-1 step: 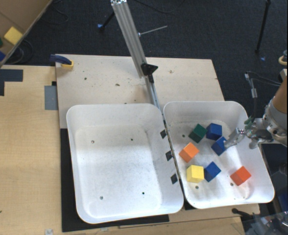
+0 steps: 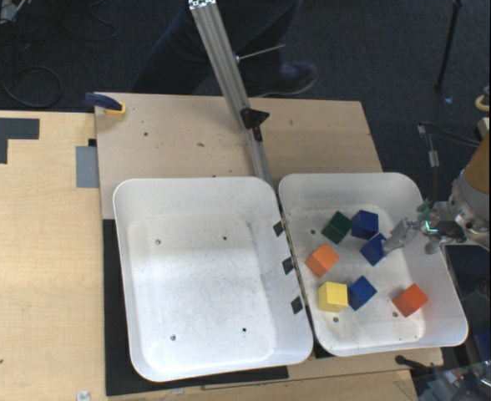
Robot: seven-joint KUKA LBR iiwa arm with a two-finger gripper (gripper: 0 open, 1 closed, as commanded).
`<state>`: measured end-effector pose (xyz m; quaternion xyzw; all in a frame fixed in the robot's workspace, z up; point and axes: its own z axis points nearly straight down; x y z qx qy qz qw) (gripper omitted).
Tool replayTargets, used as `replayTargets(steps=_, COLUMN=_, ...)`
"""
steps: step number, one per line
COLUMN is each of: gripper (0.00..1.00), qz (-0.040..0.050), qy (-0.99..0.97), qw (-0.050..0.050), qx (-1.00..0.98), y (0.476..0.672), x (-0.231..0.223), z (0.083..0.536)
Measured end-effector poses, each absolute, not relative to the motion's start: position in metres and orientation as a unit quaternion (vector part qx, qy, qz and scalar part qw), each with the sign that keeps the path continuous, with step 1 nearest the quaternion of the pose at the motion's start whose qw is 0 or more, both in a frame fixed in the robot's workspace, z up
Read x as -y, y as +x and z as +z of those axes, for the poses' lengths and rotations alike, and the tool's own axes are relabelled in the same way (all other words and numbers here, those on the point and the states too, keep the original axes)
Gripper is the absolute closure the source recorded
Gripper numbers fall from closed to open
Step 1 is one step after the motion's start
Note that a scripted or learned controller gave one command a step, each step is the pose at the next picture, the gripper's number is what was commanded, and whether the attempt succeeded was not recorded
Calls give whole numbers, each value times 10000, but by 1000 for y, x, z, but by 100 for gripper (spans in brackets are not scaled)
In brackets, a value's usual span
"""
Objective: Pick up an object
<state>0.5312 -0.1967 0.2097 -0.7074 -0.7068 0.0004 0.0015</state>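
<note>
Wooden bench [image 2: 229, 140], right bin [image 2: 433, 324]: claw [image 2: 402, 234] is seen just right of blue cube [image 2: 372, 248]; finger state cannot be told, blurred.

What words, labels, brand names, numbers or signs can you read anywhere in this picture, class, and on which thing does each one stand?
No text can be read.
Black-and-white checker marker topping the slanted aluminium rail: a pattern, no letters or digits.
Coloured blocks in the right white bin, such as the yellow cube and the red-orange cube: plain faces.
Left white bin: dark specks, no writing.
</note>
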Motion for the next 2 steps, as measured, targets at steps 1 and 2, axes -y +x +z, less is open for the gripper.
replayTargets(steps=1, gripper=0, qz=17, qy=-7075, qw=38, qx=7067, y=530, x=187, z=161)
replayTargets(steps=2, gripper=0, qz=17, qy=-7073, qw=38, qx=7069, y=529, x=182, z=116)
